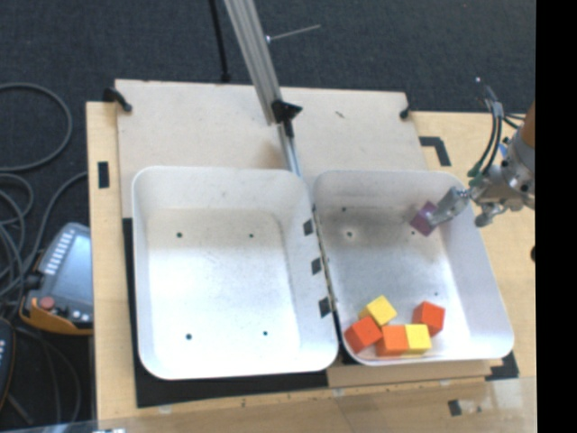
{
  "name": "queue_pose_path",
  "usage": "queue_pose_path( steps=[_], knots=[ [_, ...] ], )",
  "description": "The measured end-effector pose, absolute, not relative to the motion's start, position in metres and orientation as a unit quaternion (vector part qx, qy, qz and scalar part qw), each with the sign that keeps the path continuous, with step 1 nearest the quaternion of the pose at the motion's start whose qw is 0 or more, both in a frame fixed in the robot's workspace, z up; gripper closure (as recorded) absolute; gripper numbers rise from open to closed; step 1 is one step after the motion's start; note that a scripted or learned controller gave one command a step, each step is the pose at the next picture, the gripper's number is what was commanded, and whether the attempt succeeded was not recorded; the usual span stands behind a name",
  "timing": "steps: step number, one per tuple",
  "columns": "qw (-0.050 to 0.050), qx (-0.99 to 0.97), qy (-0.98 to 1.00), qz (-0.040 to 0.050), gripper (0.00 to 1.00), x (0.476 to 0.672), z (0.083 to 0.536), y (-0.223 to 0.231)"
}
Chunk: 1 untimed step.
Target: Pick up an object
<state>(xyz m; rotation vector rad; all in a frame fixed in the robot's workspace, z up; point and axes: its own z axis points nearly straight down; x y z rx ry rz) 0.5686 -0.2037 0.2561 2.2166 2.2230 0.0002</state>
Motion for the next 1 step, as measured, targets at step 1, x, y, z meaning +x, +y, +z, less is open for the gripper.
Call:
queue_pose_path(
  steps=[1],
  knots=[
    [-0.001, 0.706, 0.709, -0.0016, 0.0, 0.621, 0.1061, -0.2129]
  ],
)
